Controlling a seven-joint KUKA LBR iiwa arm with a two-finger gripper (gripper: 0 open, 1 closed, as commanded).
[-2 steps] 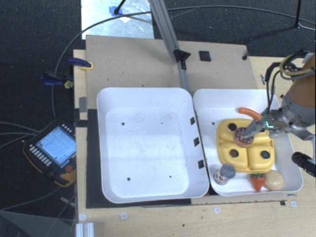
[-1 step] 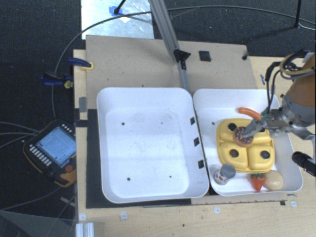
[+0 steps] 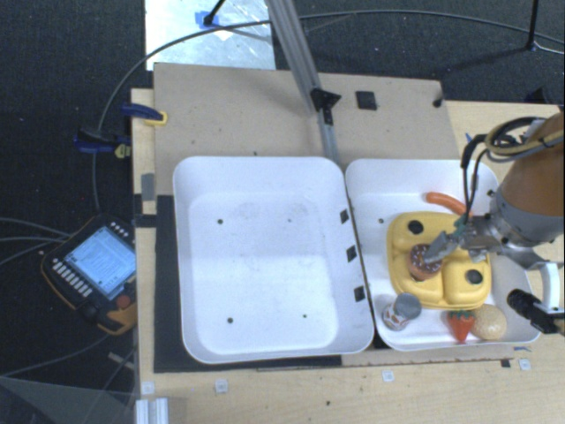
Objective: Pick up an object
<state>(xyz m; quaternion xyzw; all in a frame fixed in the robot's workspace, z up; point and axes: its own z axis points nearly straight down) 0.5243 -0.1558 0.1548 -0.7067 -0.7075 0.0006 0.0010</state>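
2 shallow white bins are seen side by side on the bench (image 3: 265, 113). The left bin (image 3: 260, 259) shows bare white floor with a few small dark dots. The right bin (image 3: 371, 237) holds all the loose objects.

A large yellow plastic toy (image 3: 441, 281) is lain across the middle of the right bin, running from the bin's centre toward its near edge; 2 dark round holes are visible on its top. A small brownish round object (image 3: 422, 261) is seen resting on the yellow toy, on its left part. An orange carrot-like piece (image 3: 444, 202) is placed beside the far edge of the yellow toy. At the near edge of the right bin, a small grey-capped object (image 3: 403, 310) is found toward the near-left corner, an orange-red piece (image 3: 462, 325) is set just beside the yellow toy's near edge, and a pale tan rounded object (image 3: 490, 323) is lain just to its right, close to the near-right corner.

The arm (image 3: 534, 193) is brought in over the right edge of the right bin. The gripper (image 3: 439, 253) is positioned low over the yellow toy, its tip just beside the brownish round object. Whether the fingers are apart or together cannot be told; nothing is seen clamped between them.

A teach pendant (image 3: 93, 268) with a lit screen is seen off the bench's left edge.
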